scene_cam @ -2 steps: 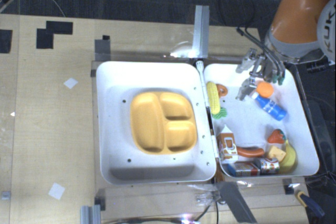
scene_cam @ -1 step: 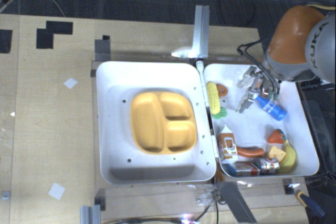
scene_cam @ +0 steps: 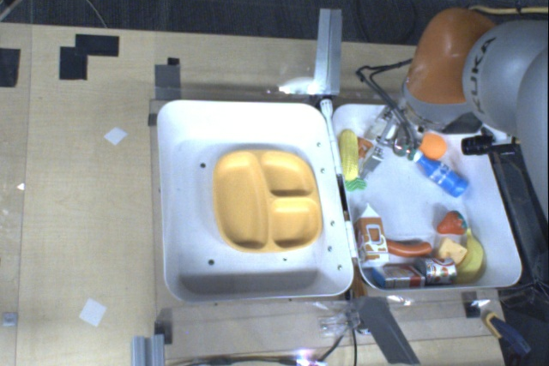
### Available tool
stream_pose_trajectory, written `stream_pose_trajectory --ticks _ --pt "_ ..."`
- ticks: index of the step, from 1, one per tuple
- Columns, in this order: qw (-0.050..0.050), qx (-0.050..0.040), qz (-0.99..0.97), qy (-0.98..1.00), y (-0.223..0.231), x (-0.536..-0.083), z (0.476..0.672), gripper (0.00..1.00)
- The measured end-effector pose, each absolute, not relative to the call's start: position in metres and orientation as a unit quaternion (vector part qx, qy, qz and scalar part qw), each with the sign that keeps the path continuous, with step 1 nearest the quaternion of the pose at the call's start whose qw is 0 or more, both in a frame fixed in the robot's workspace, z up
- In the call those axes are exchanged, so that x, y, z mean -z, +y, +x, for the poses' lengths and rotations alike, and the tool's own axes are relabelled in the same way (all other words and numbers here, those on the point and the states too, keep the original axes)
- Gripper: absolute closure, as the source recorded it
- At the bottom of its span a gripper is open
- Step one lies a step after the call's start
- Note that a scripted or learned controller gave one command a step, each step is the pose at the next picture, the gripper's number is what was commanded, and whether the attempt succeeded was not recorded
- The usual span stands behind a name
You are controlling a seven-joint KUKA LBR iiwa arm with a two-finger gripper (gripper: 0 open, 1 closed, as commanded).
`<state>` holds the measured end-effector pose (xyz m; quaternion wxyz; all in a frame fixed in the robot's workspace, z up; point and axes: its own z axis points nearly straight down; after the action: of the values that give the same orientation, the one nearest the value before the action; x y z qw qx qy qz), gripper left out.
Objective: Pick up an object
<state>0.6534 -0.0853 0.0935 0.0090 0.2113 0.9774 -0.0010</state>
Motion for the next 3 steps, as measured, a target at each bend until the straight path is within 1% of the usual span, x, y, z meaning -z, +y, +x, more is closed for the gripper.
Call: stream_pose_trajectory --ticks 1,2,3 --pt "0.016 -0.0009 0.209 0.978 -0.083 -0.108 0.657 1.00" --pt "0.007 -0.0018 0.323 0.946 -0.081 -0.189 0.662 1.00" --pt "0.005 -0.0016 0.369 0.930 -0.114 -0.096 0.632 1.00"
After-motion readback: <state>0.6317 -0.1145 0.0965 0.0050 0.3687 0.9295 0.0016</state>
